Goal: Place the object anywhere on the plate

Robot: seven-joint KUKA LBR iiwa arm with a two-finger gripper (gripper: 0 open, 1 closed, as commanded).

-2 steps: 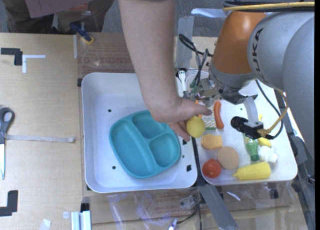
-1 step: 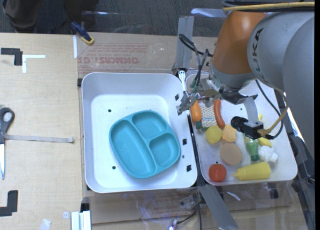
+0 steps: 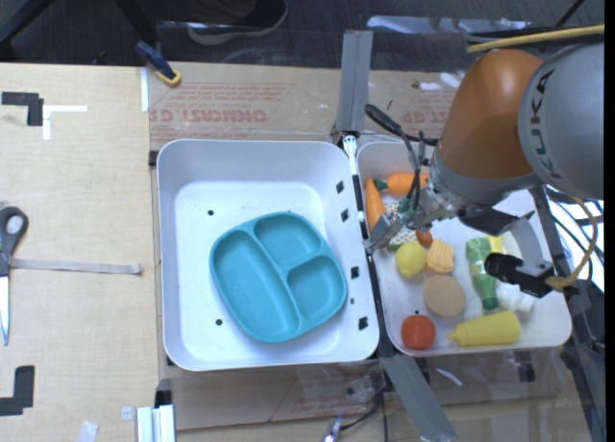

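Note:
A blue plate point(image 3: 279, 277) with three compartments lies in the left white bin point(image 3: 183, 238). Nothing rests on it. The right bin point(image 3: 548, 334) holds several toy foods: an orange carrot point(image 3: 372, 205), a yellow lemon point(image 3: 411, 259), a ridged yellow piece point(image 3: 441, 256), a tan disc point(image 3: 444, 296), a red tomato point(image 3: 417, 331), a yellow squash-like piece point(image 3: 486, 330) and a green bottle point(image 3: 479, 272). My gripper point(image 3: 392, 228) hangs low over the right bin's left side, just above the lemon and beside the carrot. The arm hides the bin's back part.
The divider between the two bins point(image 3: 357, 238) runs just left of the gripper. A black part point(image 3: 519, 272) sticks out over the right bin. Scissors point(image 3: 8, 238) lie on the bench far left. A cardboard sheet point(image 3: 240, 104) lies behind the bins.

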